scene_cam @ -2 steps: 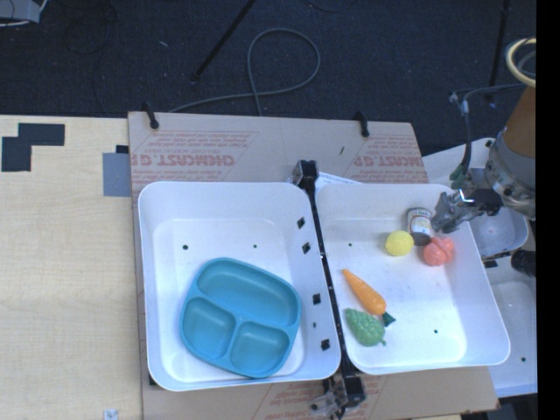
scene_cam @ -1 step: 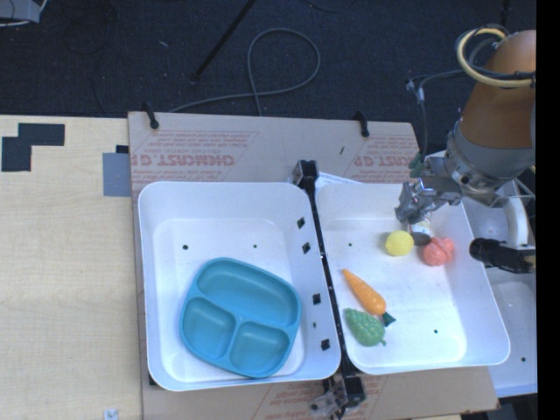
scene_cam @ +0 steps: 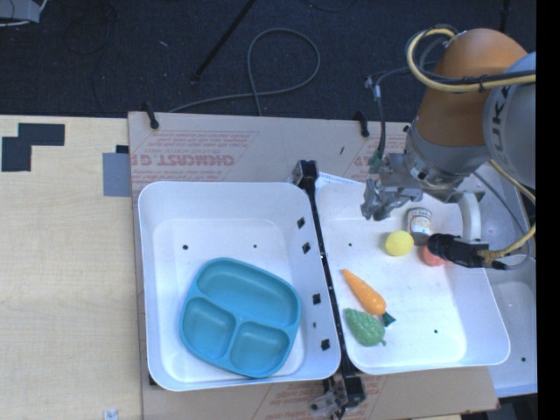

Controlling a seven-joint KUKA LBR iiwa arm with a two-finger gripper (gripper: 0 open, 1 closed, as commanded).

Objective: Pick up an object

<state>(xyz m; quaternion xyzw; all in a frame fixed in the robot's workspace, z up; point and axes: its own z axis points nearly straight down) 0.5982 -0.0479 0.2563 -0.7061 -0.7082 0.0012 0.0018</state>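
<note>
Objects for picking lie in the right bin [scene_cam: 490, 339], while the left bin [scene_cam: 166, 234] holds one thing: a blue divided tray [scene_cam: 241, 316] with three compartments, lying flat toward the bin's near side and turned at a slant. Both bins rest on a cardboard sheet [scene_cam: 219, 151] over the pale wooden tabletop [scene_cam: 61, 278], and a black divider strip [scene_cam: 315, 261] runs between them.

In the right bin, an orange carrot [scene_cam: 364, 291] lies at a slant near the middle, its tip just beside a green leafy vegetable [scene_cam: 365, 328] toward the near edge. Further back sits a small yellow ball [scene_cam: 399, 243]. Just beside it to the right is a small jar [scene_cam: 420, 221] with a dark lid, partly covered by the arm, and a reddish-pink thing [scene_cam: 430, 255] mostly hidden behind a black cable fitting, too covered to identify.

The hand [scene_cam: 382, 201] hangs over the far left part of the right bin, apart from the ball. Whether it is released or clenched cannot be made out; nothing is visibly held.
</note>
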